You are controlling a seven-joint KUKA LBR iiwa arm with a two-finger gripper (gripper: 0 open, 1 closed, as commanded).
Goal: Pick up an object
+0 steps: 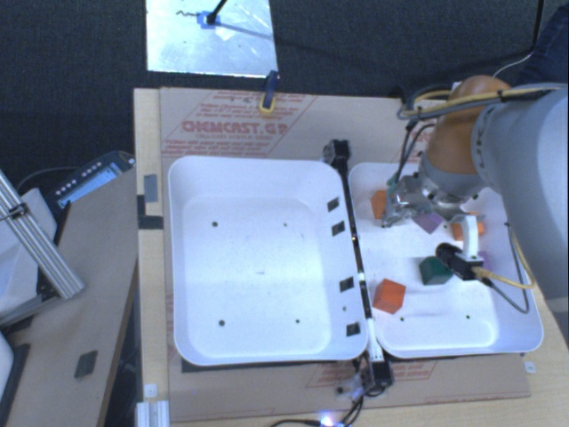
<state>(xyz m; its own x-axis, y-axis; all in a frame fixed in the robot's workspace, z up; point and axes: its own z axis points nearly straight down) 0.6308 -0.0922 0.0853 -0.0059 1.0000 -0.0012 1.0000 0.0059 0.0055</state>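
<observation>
Several small blocks lie scattered in the right bin (pixel 511 327) as our arm (pixel 524 140) reaches in from the right, its gripper (pixel 397 210) lowered over the bin's far left corner. We find an orange block (pixel 380 205) just to the left of the gripper, seemingly touching or tucked under it, and a purple block (pixel 428 221) just beside it on the right. Whether the jaws are spread or closed we cannot tell; the wrist housing hides them from above. Nearer to us, a dark green block (pixel 434 271) sits mid-bin, with another orange block (pixel 389 295) lying to its near left by the dividing wall, and an orange-and-white piece (pixel 468 230) resting to the right. We judge that the far orange block is the likeliest target, since it is the closest thing to the gripper, and that the pick turns on whether that block sits between the jaws or merely beside them on the left. The left bin (pixel 258 256) plays no part in this reach.
</observation>
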